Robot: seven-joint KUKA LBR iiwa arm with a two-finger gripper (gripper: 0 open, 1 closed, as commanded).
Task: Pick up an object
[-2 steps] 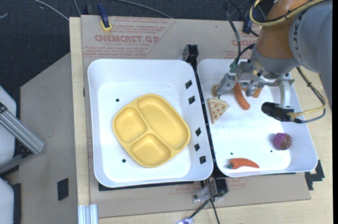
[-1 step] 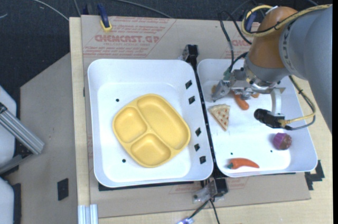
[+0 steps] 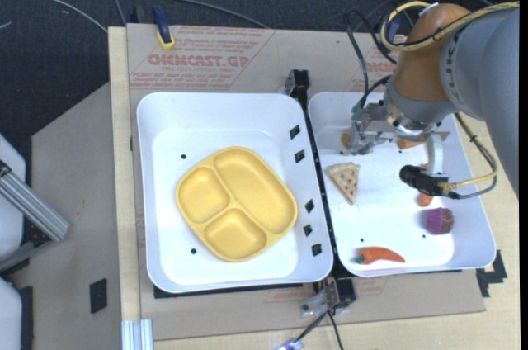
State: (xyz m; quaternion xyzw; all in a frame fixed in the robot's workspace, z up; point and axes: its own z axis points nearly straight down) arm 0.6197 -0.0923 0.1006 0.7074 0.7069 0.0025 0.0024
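Observation:
In the right bin [image 3: 470, 245] lie a tan wedge of toy pizza [image 3: 344, 180], a purple plum-like piece [image 3: 438, 219], a red-orange chili pepper [image 3: 380, 256] near the front wall, and a small orange piece [image 3: 424, 199] partly behind a black cable fitting. My gripper [image 3: 360, 138] hangs low over the back left part of this bin, just behind the pizza wedge and apart from it. The arm's orange band [image 3: 425, 59] looms above it. Nothing shows between the fingers.
The left bin [image 3: 157, 175] holds a yellow divided plate [image 3: 236, 202]. A black divider with clips [image 3: 309, 167] runs between the bins. A black cable [image 3: 450, 190] trails across the right bin's right side. Cardboard [image 3: 206, 55] lies under both bins.

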